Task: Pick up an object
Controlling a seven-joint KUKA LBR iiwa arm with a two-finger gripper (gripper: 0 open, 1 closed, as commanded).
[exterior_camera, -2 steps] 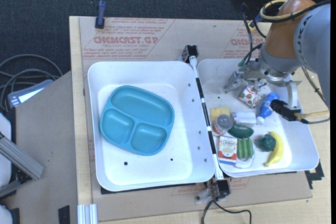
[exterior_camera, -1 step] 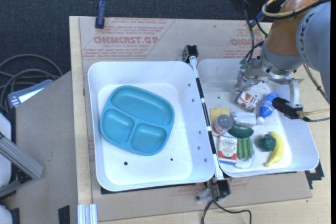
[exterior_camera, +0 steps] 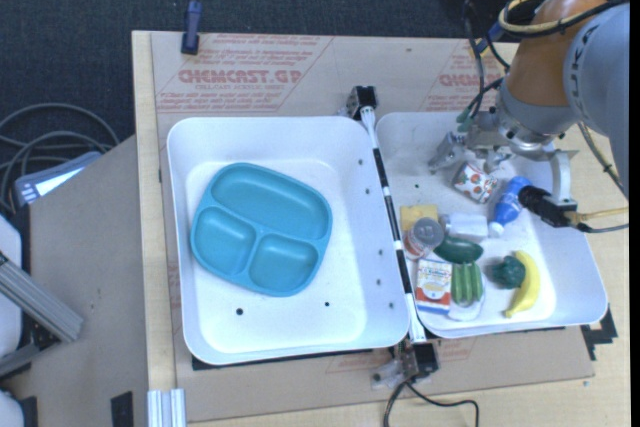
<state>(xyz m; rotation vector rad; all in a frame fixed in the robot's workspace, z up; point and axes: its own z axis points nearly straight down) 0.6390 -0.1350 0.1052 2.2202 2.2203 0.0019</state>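
**Bench Inspection: Arm Low Over the Right Bin**

Nearest the camera, along the front of the right shallow white bin (exterior_camera: 590, 287), lie a small red-and-white carton (exterior_camera: 433, 283), a green cucumber-like piece (exterior_camera: 466, 282), a dark green leafy toy (exterior_camera: 506, 271) and a yellow plastic banana (exterior_camera: 526, 283). Behind these sit a yellow block (exterior_camera: 418, 216) and a round grey lid (exterior_camera: 428, 233). A blue-and-white tube (exterior_camera: 508, 201) lies near the right wall.

The left shallow white bin (exterior_camera: 200, 315) holds a blue three-compartment plastic plate (exterior_camera: 261, 228).

The grey arm with its orange band (exterior_camera: 545, 55) reaches over the right bin's rear. The gripper (exterior_camera: 470, 160) hangs just above a red-and-white patterned small object (exterior_camera: 473, 182), apparently not touching it. Finger spread cannot be determined; the view is too cluttered there.
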